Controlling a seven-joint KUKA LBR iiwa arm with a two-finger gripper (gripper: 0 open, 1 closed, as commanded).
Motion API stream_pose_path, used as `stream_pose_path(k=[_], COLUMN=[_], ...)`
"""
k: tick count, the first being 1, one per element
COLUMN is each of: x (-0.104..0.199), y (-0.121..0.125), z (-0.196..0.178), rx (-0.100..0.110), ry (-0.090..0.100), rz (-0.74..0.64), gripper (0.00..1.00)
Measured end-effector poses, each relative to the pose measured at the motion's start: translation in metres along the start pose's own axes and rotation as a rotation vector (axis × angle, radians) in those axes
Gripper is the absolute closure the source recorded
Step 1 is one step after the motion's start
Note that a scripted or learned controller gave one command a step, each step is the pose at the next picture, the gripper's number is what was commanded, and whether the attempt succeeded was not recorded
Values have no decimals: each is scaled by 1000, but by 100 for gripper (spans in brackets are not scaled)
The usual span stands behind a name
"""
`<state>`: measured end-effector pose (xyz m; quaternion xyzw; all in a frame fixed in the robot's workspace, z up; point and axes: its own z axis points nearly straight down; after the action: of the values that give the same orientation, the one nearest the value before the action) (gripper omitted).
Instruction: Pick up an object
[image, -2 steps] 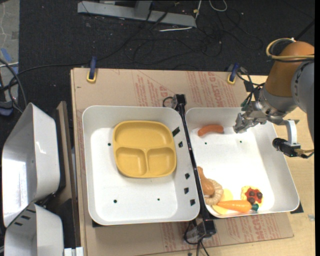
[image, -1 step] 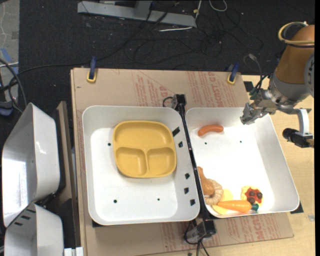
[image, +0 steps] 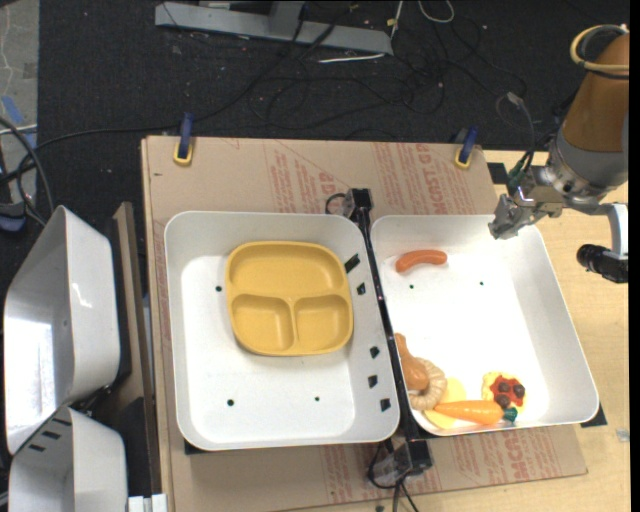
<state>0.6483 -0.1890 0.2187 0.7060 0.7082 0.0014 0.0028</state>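
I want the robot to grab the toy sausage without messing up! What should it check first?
1. Sausage lies by itself in the right bin, nothing touching it: ok.
2. Claw is above the sausage: not ok, it sits at the bin's far right corner.
3. Claw is open enough: cannot tell.
4. Claw carries nothing already: cannot tell.
5. Other toys out of the way: ok, the carrot and the rest of the pile lie at the bin's near edge.
6. Yellow plate out of the way: ok, it's in the left bin.
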Motion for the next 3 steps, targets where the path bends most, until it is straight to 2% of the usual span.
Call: stream_pose_path(k=[1, 2, 3], x=[51, 100, 141], y=[-28, -39, -61], z=[4, 8, 10], rx=[8, 8, 9], ry=[4, 4, 4], rz=[-4, -4, -3], gripper=[100, 100, 100])
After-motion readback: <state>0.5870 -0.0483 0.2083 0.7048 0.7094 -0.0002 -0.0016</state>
